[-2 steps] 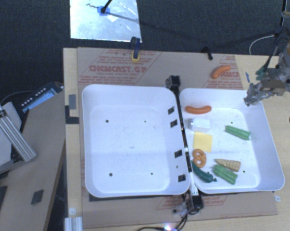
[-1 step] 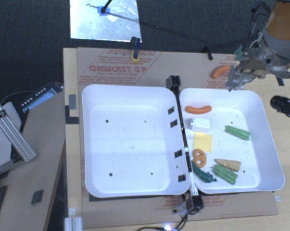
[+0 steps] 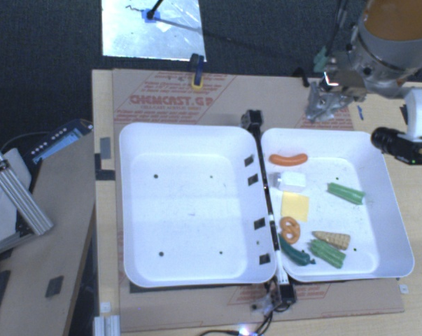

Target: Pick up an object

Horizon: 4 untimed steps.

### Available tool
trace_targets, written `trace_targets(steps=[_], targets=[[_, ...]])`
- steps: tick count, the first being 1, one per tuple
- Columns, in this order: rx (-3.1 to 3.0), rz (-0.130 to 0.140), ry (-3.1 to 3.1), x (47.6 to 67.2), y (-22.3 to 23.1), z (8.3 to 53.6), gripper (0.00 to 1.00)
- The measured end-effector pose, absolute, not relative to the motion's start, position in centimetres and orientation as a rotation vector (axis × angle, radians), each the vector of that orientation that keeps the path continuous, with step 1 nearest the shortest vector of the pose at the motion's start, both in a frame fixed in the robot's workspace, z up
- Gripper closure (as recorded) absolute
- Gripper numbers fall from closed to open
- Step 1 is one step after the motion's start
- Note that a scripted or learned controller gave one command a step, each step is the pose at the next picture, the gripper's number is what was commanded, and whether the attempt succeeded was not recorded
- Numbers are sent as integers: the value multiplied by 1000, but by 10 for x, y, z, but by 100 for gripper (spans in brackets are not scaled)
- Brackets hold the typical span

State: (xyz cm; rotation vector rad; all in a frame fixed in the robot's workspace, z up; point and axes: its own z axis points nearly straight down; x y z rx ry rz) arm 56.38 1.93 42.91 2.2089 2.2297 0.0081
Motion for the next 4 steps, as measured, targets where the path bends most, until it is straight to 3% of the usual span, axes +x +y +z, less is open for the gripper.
trace_targets(steps=[1,2,4], targets=[[2214,0,2230,577,69,354,100],[2214,5,2226,574,143,379,100],[2212,8,2228,650,237,291,100]])
